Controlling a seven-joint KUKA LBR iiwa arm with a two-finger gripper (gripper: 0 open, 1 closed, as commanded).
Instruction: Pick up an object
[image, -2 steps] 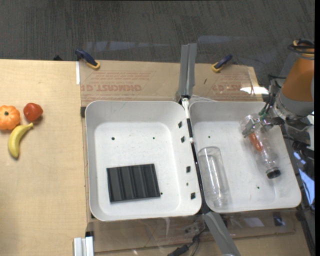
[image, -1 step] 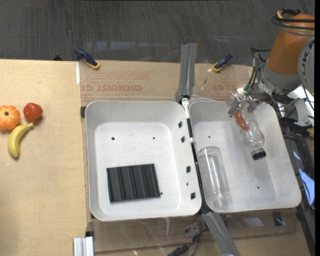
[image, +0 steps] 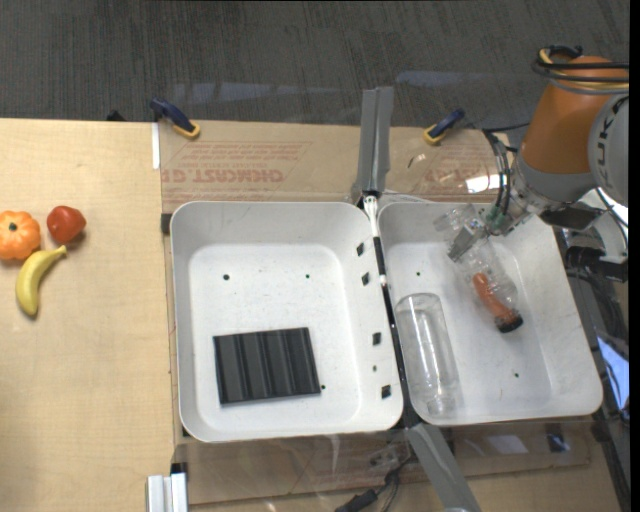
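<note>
Your bench (image: 80, 400) is pale wood at left, where an orange (image: 17, 236), a red apple (image: 66, 224) and a banana (image: 34, 279) lie together; brown cardboard (image: 260, 165) lies clamped beneath the two white bins (image: 190, 330) at right

- Two white bins, left (image: 190, 300) and right (image: 560, 330), looked like smooth moulded plastic with a soft sheen.
- A clear bottle (image: 428, 350) in the right bin was see-through plastic, glossy with glints.
- A ribbed black slab (image: 266, 364) in the left bin appeared matt.
- An orange-and-black marker (image: 497, 301) looked like smooth plastic.
- The bench top (image: 90, 400) showed pale wood grain, unpolished.
- Brown printed cardboard (image: 250, 165), dull and papery, lay behind the bins.
- The arm's orange band (image: 575, 115) gleamed, smooth and glossy.
- The toy banana (image: 34, 279), tomato (image: 66, 224) and orange (image: 18, 236) had a plastic shine.
</note>
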